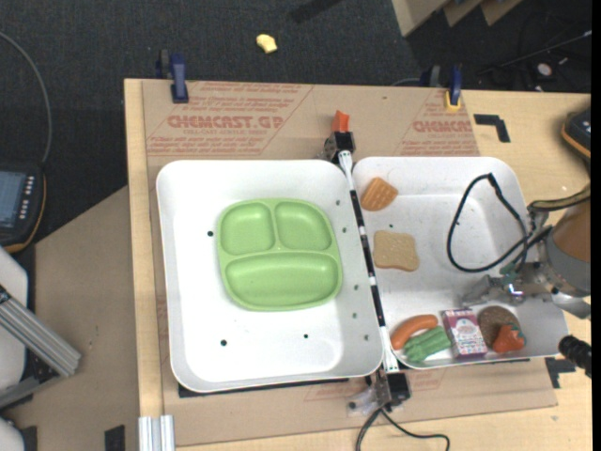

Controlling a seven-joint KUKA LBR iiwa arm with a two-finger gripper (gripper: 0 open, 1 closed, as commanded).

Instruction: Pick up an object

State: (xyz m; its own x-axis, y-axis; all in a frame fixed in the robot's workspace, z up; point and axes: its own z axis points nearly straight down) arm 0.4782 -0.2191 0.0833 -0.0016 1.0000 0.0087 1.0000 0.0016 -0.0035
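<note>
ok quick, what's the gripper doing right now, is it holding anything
Gripper: over the right bin, just above the food pile along the near wall. Nothing visible in its grasp; open or closed cannot be told.

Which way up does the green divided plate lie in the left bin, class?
Right way up. The green divided plate lies flat on the left bin, its three compartments facing upward, with nothing in them.

Divided plate [279, 255] in left bin [183, 280], toast [395, 251] and food items in right bin [427, 181]
</note>
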